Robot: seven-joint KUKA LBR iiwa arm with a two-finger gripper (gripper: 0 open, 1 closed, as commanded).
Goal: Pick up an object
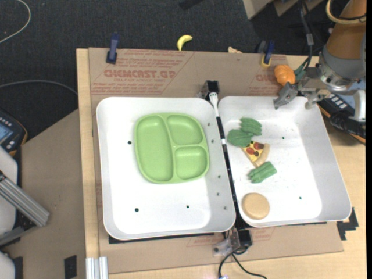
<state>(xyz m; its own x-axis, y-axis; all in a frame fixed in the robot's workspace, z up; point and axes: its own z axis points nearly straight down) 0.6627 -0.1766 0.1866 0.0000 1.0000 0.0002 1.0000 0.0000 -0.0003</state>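
Near bench edge, right bin (325, 156): one round tan cookie-like disc (256, 206) is seen at the near-left corner of the bin. Just beyond it one green leafy piece (263, 172) is noted, long axis slanted, then one pizza slice toy (256, 151), touching or nearly touching the green pieces on both sides. Two more green leafy pieces (243, 131) are counted beyond, overlapping each other. Total in right bin: five items, clustered along the bin's left side. Left bin (116, 202): one green divided plate (171, 147) with three compartments is held at mid-bin. Far bench edge: one small orange fruit-like item (284, 73) is seen outside the bins, near the far right corner; one yellow banana-like item (184, 40) is seen beyond the far edge, off the bench.

The jaws (297, 95) are positioned over the far edge of the right bin, spread apart, with nothing seen between them. Nothing is held. The pickable cluster lies toward the near-left from the jaws, well apart; the two overlapping green pieces are judged the closest candidates. A move down and leftward into the bin is judged to be required.
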